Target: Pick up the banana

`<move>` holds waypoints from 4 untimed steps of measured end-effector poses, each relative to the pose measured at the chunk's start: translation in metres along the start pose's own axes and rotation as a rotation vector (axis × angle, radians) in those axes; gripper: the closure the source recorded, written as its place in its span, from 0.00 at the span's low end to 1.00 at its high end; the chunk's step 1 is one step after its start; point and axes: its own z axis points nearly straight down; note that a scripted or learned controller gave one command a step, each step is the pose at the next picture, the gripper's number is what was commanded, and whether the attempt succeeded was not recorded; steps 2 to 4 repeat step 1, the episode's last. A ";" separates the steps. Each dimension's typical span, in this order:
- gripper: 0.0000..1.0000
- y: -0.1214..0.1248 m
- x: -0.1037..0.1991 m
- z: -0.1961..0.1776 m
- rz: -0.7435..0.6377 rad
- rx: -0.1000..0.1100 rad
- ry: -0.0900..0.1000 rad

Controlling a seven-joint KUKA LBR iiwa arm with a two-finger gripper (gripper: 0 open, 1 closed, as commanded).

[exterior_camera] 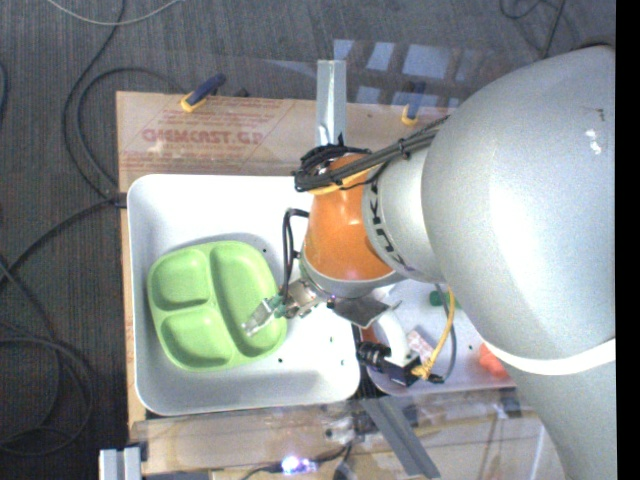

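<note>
Dark grey carpet [60, 88] with loose black cables [95, 183] surrounds a table [200, 138] topped by a pale wooden board, which has two yellow clamps [202, 90] at its far edge. The left bin [200, 193] sits on the board and holds a green divided plate [205, 303] with three compartments.

The claw [268, 313] hangs low over the plate's right edge, above the lower right compartment. Glare and its small size make it impossible to tell whether it is open or closed, and nothing can be made out in its grip.

The grey arm [520, 198] and its orange band [340, 233] cover nearly all of the right bin [462, 370]. I cannot make out the banana with any certainty, so neither its place nor the direction of its long axis can be told. In the uncovered strip of that bin there is a small green thing [437, 295], an orange thing [492, 358] cut off by the arm, and a thin yellow curve [446, 326] that could be a cable. Black cabling [330, 163] crosses above the orange band.
</note>
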 end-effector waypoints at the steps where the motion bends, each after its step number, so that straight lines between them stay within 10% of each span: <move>1: 0.00 -0.007 0.004 0.007 0.055 -0.005 -0.001; 4: 0.00 -0.007 0.004 0.007 0.055 -0.005 -0.001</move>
